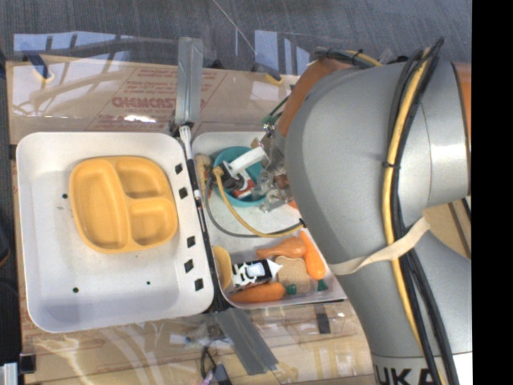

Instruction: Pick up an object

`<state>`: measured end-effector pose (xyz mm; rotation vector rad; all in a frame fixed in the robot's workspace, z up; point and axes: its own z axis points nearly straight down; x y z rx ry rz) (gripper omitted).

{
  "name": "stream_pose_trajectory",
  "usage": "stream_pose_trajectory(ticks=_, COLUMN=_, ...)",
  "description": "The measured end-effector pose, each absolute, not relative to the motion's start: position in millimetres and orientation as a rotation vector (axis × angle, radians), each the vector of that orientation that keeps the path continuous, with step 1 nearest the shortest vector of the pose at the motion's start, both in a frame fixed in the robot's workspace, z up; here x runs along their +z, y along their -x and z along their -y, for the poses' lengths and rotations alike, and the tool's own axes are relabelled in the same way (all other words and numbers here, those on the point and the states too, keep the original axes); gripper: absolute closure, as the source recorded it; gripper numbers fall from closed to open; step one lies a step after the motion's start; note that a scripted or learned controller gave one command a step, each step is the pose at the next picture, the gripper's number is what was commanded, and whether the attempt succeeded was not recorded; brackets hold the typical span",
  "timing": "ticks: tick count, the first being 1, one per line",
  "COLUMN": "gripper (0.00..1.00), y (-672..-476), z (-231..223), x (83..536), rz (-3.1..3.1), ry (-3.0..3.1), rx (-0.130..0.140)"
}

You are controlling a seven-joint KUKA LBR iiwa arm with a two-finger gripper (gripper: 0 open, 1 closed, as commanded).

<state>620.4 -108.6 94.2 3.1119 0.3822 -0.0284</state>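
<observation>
Two white bins share the tabletop: beside the yellow divided tray (123,202), the jaws (264,184), their state unclear, hover over a teal bowl (238,176).

Dark grey carpet floor (104,2); cardboard sheet (120,95) under bins.

Bench (120,95) covered in brown printed cardboard under clear glossy film, reflections across it. Two shallow white plastic bins directly on it, side by side, touching along middle. Left bin (48,295) at 9 o'clock, fully in view. Right bin (220,215) at centre, far side hidden under arm. Grey metal bar (189,79) at 12 o'clock above seam between bins; another, possibly same kind, (248,339) at 6 o'clock.
</observation>
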Motion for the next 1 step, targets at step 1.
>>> stream_pose_trajectory(ticks=1, gripper=1.00, y=-633.1, z=112.4, x=91.2, rz=-0.289, ry=-3.129, rx=-0.083)
